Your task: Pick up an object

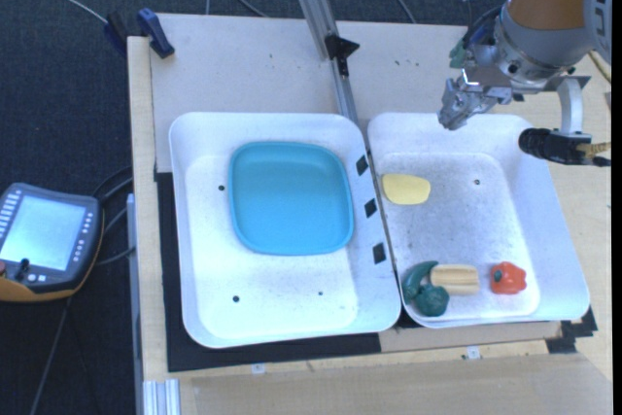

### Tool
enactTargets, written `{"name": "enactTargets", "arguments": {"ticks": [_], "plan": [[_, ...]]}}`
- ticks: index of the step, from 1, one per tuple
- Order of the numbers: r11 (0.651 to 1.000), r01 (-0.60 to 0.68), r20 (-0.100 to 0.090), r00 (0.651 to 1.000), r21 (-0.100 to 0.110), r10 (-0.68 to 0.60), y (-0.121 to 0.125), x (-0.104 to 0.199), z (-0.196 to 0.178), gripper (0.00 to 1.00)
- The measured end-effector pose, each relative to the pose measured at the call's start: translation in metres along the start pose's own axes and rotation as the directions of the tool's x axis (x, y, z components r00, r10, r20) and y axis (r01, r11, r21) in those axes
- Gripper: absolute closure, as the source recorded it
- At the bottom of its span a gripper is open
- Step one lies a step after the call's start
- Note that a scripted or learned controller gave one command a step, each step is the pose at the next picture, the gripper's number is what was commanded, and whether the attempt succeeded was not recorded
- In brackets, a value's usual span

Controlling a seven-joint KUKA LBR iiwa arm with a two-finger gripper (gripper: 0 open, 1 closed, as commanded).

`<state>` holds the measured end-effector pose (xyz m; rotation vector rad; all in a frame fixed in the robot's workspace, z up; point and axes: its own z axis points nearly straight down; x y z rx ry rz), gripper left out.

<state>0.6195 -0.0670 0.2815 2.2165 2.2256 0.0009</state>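
My gripper (454, 112) hangs over the far rim of the right bin (544, 209), at its back middle, with nothing seen between its fingers. In that bin a yellow rounded piece (405, 190) lies near the left wall. Along the front wall sit a dark green vegetable (425, 290), a tan block (455, 279) touching it, and a red tomato-like piece (506, 278). A blue square plate (291, 197) fills the middle of the left bin (194, 209).
A slanted metal pole (321, 15) runs down to the gap between the bins. A teach pendant (44, 238) lies on the floor at the left. Cables cross the dark floor behind the bench, and a blue clamp (155, 31) sits at its back left corner.
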Motion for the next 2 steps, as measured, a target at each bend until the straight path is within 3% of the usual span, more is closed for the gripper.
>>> {"name": "enactTargets", "arguments": {"ticks": [2], "plan": [[1.0,0.001,-0.001,1.0,0.001,-0.001,0.012,0.111,0.021,1.0]]}}
